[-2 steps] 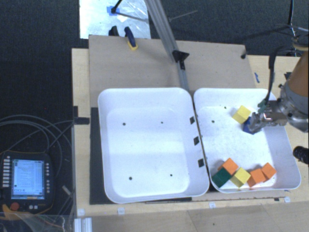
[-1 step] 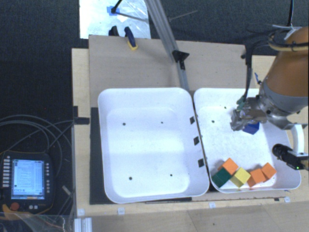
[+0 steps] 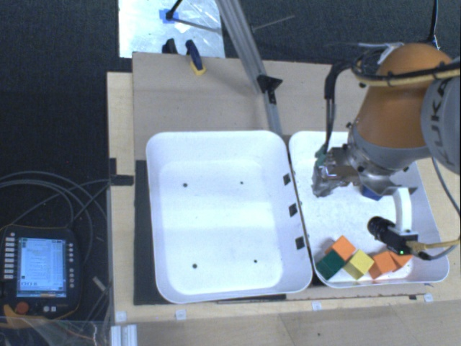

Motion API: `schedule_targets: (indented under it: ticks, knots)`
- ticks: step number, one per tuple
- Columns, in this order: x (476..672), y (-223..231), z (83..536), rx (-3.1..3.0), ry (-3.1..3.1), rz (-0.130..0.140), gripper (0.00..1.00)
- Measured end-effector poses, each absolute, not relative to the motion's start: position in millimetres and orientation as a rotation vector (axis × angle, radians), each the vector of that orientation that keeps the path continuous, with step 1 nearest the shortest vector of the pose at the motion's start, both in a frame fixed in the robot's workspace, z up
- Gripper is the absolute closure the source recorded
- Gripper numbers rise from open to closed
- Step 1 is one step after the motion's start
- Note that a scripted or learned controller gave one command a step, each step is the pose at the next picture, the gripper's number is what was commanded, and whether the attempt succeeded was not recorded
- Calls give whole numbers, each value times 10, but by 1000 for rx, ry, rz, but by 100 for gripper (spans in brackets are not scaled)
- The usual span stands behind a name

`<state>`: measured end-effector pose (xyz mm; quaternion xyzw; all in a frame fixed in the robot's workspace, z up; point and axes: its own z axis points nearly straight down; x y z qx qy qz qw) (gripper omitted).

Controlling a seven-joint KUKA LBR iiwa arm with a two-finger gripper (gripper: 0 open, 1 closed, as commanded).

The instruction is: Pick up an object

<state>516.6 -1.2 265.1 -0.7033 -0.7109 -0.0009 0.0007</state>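
Observation:
My gripper (image 3: 325,179) hangs over the upper left part of the right bin (image 3: 317,215), under the orange wrist band (image 3: 403,85). Several blocks cluster at that bin's near edge: an orange block (image 3: 343,247), a green block (image 3: 330,265), a yellow block (image 3: 358,264) and another orange block (image 3: 387,262). The gripper stands well above and behind this cluster, apart from it. A small blue piece (image 3: 369,192) peeks out beneath the arm's body. I see nothing between the gripper and the bin floor below it.
The left bin (image 3: 216,215) lies beside the right one, joined by dark clips (image 3: 294,209). A slanted metal pole (image 3: 245,42) crosses the back of the bench. A teach pendant (image 3: 39,269) and cables lie on the floor at left.

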Motion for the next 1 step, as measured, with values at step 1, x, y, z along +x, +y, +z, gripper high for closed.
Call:
schedule_targets:
  ticks: [1]
  knots:
    - [5256, 577, 2681, -2208, -2235, -6, 100]
